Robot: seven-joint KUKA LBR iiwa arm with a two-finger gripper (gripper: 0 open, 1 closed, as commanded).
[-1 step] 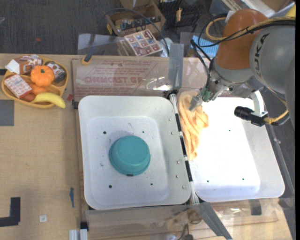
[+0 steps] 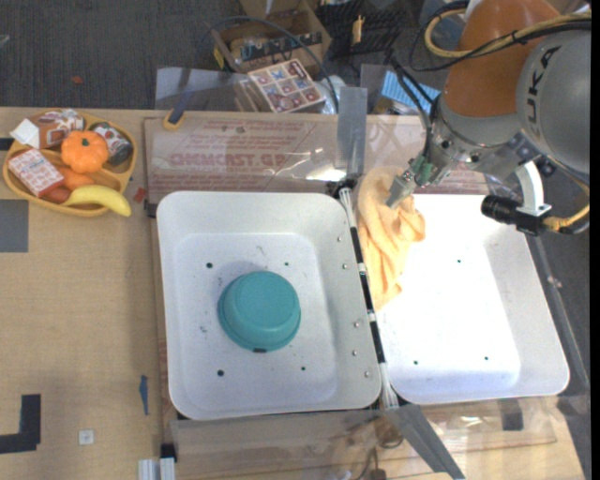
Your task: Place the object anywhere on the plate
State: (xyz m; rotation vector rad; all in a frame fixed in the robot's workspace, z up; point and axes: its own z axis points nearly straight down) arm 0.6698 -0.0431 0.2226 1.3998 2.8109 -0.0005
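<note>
1. Hand pinches the top of the crumpled yellow cloth, at right white bin's left edge.
2. Round teal plastic plate sits in left bin (upside-down look).
3. Arm lettering partly readable: "UKA".

The arm is a rounded grey shell with black letters "UKA" on its side. Above the wrist sits a smooth orange band. Yellow cables loop around it, and another runs out at the right. A white bracket carries a black cylindrical part. The end effector is slim, metallic grey with small green details
</note>
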